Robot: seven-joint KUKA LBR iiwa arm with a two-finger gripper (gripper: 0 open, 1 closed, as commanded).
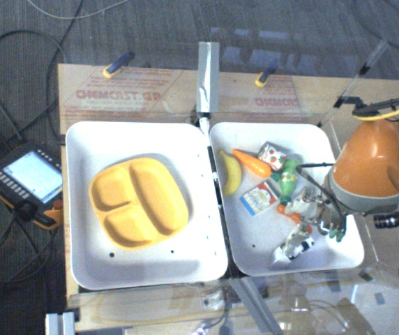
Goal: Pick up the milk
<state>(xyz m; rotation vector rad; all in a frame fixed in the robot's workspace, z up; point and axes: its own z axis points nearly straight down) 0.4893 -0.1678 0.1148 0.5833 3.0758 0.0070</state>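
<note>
The milk (296, 244), a small black-and-white carton, lies tilted at about five o'clock in the right bin (255, 260), not yet lifted by the look of it. The hand (318, 218) hovers just above it, toward one o'clock; how far it is open I cannot tell, and nothing is visibly gripped. Grasp and lift seem left to do. Further out lie a small carton (258, 199), carrot (251, 162) and banana (231, 173). The tabletop's (116, 93) red print is unreadable.

One fixed camera above the bench (137, 89), slanted down, both bins (77, 208) in frame
</note>
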